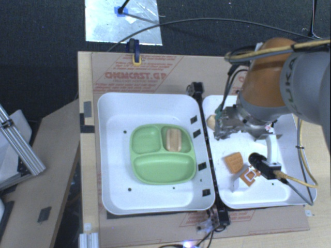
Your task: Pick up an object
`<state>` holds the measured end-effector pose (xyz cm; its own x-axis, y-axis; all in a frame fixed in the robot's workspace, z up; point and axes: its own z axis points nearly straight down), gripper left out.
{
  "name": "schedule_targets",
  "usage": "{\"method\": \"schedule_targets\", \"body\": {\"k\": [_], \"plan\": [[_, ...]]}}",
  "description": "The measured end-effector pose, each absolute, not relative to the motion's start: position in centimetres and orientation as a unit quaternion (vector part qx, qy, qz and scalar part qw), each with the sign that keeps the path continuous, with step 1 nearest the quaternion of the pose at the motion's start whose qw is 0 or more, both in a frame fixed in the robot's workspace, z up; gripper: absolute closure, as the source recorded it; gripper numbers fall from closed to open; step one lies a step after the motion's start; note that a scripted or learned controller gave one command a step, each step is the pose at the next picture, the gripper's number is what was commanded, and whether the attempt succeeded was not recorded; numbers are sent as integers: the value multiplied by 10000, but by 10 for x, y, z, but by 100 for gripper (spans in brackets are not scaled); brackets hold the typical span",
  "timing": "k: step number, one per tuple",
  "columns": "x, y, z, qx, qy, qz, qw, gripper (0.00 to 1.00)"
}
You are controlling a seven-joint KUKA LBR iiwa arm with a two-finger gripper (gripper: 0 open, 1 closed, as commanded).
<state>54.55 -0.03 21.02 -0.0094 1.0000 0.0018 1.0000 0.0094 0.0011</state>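
floor: dark carpet point(41, 45) across top and left | upper left: shiny foil sheet point(121, 13) lying on carpet | centre: brown cardboard sheet point(150, 68) with red print | left edge: aluminium rail point(20, 143), slanted

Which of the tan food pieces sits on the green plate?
The bread roll, in the green plate's upper right compartment, left bin; the orange cracker lies in the right bin.
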Motion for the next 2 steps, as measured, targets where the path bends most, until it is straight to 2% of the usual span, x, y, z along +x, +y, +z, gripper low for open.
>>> {"method": "schedule_targets", "body": {"k": [2], "plan": [[552, 101, 225, -7037, -7105, -13, 0, 100]]}}
